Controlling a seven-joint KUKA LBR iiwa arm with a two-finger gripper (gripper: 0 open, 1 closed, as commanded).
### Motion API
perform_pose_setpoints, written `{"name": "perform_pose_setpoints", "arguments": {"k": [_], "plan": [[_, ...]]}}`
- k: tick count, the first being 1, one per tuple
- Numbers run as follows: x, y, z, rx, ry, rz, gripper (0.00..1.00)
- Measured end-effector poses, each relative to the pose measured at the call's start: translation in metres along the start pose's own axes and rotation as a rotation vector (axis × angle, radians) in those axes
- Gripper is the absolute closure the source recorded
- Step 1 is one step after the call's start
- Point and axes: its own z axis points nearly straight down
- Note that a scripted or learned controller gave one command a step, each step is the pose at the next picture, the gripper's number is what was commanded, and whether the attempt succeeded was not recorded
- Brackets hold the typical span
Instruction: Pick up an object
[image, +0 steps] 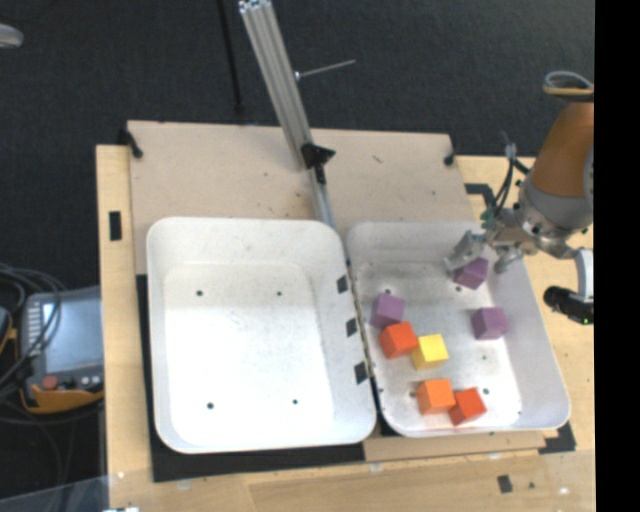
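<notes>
Camera view: the tool (480, 256) is positioned over the right bin (535, 340) at its 12 o'clock region, fingers closed on a purple cube (471, 271). Other blocks lie in this bin: purple cube at centre-left (388, 308), purple cube at 3 o'clock (489, 322), orange blocks (399, 339), yellow block (432, 350).
</notes>
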Motion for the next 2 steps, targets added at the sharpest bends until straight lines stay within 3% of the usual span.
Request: {"name": "perform_pose_setpoints", "arguments": {"k": [1, 2], "plan": [[0.0013, 0.0033, 0.037, -0.009, -0.005, -0.003, 0.0], [-0.0018, 0.0077, 0.0415, -0.023, -0.009, -0.002, 0.0]]}}
